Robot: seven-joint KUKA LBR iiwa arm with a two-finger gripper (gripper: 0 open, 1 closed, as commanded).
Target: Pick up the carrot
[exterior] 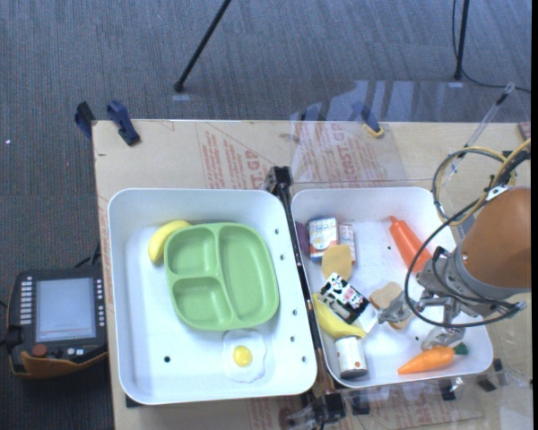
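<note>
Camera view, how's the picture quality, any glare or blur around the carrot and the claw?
Camera view: even, soft light with faint shadows; a pale reflective sheen crosses the bench behind the right bin; the carrot is sharp and clearly orange; the claw is slightly soft and cluttered by cables, so its fingers are hard to read; the white bins look bright but not washed out.

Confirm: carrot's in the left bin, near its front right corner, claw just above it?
Wrong bin. The carrot lies in the right bin, near its front right corner, with the claw just above it, as the camera view shows.
</note>
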